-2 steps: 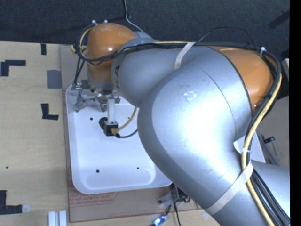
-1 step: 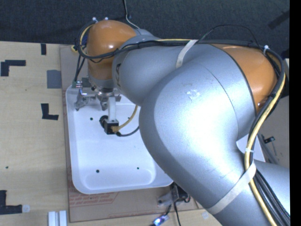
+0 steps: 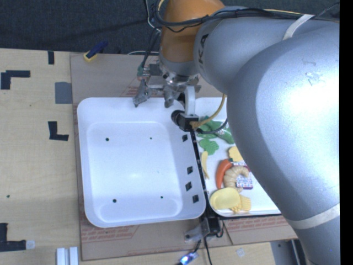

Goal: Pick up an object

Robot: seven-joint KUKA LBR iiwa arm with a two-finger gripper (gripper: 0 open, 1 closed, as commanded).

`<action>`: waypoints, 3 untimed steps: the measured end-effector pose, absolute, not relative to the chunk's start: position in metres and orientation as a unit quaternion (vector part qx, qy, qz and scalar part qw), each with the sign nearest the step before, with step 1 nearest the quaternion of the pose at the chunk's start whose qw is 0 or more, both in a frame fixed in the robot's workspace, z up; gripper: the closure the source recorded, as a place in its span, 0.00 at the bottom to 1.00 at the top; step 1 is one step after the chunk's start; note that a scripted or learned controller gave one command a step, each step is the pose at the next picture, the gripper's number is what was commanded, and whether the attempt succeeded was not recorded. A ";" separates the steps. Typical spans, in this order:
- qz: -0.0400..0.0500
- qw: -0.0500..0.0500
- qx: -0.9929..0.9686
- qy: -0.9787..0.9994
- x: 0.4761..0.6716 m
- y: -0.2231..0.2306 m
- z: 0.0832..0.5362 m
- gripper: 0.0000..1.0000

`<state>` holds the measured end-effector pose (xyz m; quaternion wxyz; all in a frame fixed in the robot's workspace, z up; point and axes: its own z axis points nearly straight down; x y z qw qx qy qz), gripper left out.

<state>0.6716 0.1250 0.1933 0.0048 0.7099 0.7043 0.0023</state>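
The end effector [image 3: 157,98] hung over the far rim of the left bin [image 3: 88,148], its two dark fingers [image 3: 141,95] spread apart with nothing between them. Just above it sat the orange band [image 3: 185,24] of the wrist, and from there the grey arm [image 3: 281,109] swept down and to the right — broad enough to cover much of the right bin [image 3: 259,210]. A black cable [image 3: 179,117] looped beside the end effector near the divide between the two bins. The objects lay in the right bin, well apart from the fingers: a green leafy piece [image 3: 209,143] nearest the end effector, then a thin yellow piece [image 3: 204,164] along the bin's left wall, an orange-red piece [image 3: 222,171], a tan ridged piece [image 3: 237,175] touching it, and — closest to the near rim — a pale yellow round piece [image 3: 225,199]. Both bins rested on the brown surface [image 3: 33,164], which carried black tape marks [image 3: 55,131] at the left.
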 end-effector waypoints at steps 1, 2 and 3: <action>-0.004 -0.003 0.705 0.709 0.664 0.190 0.076 1.00; 0.002 0.000 0.705 0.709 0.668 0.237 0.128 1.00; -0.003 0.001 0.706 0.708 0.668 0.232 0.124 0.00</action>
